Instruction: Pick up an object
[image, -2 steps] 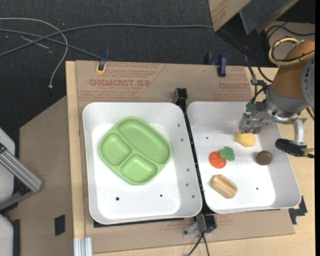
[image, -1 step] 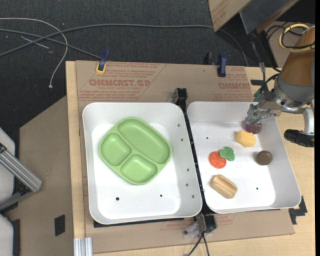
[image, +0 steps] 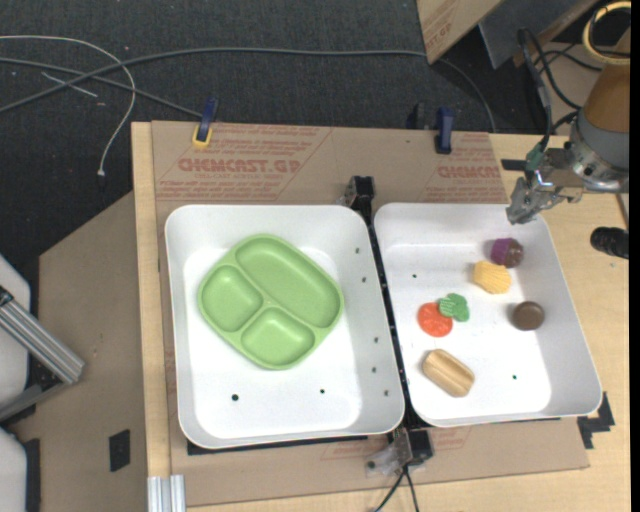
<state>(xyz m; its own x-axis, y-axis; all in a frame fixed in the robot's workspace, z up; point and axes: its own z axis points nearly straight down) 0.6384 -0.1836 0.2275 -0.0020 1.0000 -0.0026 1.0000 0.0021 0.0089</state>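
purple piece (image: 505, 251): in right bin, far right part, nearest the claw, just left-below it, touching nothing but close to yellow piece
yellow piece (image: 491, 277): just below-left of purple piece, right bin
brown ball (image: 527, 316): right bin, near right wall, below yellow piece
green piece (image: 455, 307): mid right bin, overlapping or touching red piece, can't tell which
red piece (image: 434, 319): just left of green piece
tan loaf (image: 447, 372): right bin, near front, lying at a slant, apart from the rest
claw (image: 522, 207): over far right corner of right bin, at the rim, nothing seen between fingers, open or closed can't tell
arm (image: 600, 130): entering from right, orange band above wrist
right bin (image: 480, 412): white, holds all six small pieces
left bin (image: 190, 300): white, beside right bin, touching along middle edge
green tray (image: 270, 300): three compartments, middle of left bin, tilted diagonally
bench (image: 150, 200): cardboard sheet under both bins, two blue clamps (image: 207, 119) at far edge
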